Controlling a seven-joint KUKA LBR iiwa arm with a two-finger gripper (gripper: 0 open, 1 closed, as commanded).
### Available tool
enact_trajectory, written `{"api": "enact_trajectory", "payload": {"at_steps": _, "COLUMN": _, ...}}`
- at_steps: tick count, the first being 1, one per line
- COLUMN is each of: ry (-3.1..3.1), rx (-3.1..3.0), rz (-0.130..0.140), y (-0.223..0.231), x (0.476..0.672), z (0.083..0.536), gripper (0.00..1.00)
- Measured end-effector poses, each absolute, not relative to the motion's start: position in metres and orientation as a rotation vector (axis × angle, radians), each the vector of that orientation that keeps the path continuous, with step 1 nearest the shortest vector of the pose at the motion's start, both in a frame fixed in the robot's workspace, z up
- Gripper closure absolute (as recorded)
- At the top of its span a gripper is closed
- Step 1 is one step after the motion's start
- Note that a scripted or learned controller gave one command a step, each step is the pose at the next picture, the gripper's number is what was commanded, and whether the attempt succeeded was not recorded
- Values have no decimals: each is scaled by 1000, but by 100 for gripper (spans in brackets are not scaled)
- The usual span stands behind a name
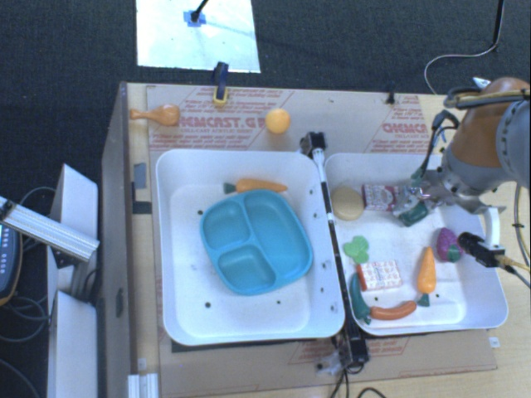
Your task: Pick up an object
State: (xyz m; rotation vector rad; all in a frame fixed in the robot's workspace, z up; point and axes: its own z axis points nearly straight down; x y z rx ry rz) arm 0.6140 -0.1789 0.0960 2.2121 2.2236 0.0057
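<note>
My gripper [421, 197] hangs low over the back of the right bin [498, 305], below the orange band of the arm [485, 143]. A teal object [412, 215] lies just under and in front of it, touching or nearly touching. A red and white packet [379, 196] sits just left of the gripper, with a beige round piece [347, 203] beyond that. Further forward lie a purple item [448, 243], an orange carrot [426, 270], a red and white box [379, 274], a green leafy piece [357, 248] and a sausage [392, 310].
The left bin [178, 222] holds a blue divided plate [255, 240] and an orange carrot-like toy [260, 186] behind it. On the cardboard behind the bins lie an orange ball [277, 121] and a tan drumstick [158, 115]. A divider rail [325, 214] separates the bins.
</note>
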Motion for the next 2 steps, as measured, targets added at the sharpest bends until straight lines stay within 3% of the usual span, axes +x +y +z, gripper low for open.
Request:
{"api": "enact_trajectory", "payload": {"at_steps": 1, "ry": 2223, "rx": 2213, "rz": 5, "y": -148, "x": 670, "z": 166, "gripper": 100}}
{"api": "enact_trajectory", "payload": {"at_steps": 2, "ry": 2226, "rx": 2213, "rz": 6, "y": -55, "x": 670, "z": 227, "gripper": 100}}
